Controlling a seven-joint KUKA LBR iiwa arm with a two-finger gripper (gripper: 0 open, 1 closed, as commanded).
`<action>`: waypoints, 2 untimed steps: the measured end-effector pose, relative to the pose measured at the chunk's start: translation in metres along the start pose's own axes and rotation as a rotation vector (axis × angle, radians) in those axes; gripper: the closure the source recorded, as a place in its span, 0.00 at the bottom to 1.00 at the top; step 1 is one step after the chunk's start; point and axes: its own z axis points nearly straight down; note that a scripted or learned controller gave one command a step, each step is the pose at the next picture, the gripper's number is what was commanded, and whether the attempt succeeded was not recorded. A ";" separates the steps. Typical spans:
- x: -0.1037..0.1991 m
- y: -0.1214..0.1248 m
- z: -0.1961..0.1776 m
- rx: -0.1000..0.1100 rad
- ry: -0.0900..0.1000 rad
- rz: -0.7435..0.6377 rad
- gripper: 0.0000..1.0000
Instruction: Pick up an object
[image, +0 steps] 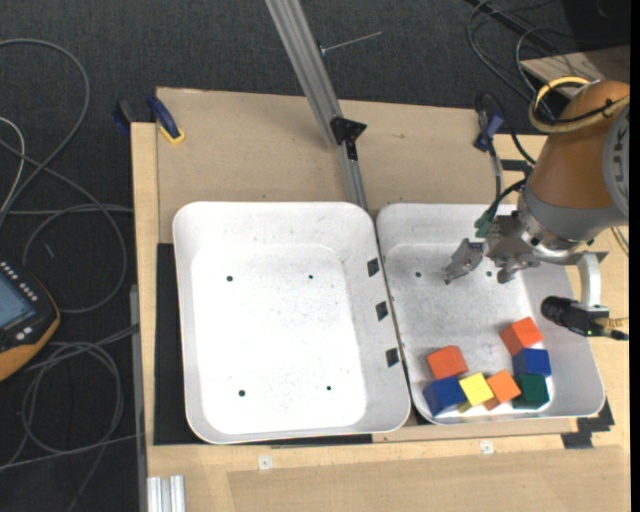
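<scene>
Several small blocks lie bunched in the near right corner of the right bin (420, 300): an orange block (446, 360), a blue block (442, 396), a yellow block (475, 388), a smaller orange block (504, 385), a green block (534, 391), a second blue block (534, 362) and a red-orange block (521, 334). My gripper (482, 267) hangs over the far middle of the right bin, well behind the blocks. It is open, with nothing between its fingers (460, 263).
The left bin (200, 300) stands beside the right one, with black clips (381, 310) along the shared edge. A slanted metal pole (318, 85) rises behind the bins. Cables (60, 340) and a handheld device (20, 310) lie on the floor at left.
</scene>
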 end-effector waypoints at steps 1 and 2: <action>0.010 -0.004 0.051 0.000 0.000 0.000 0.00; 0.011 -0.004 0.082 -0.001 0.000 -0.001 0.00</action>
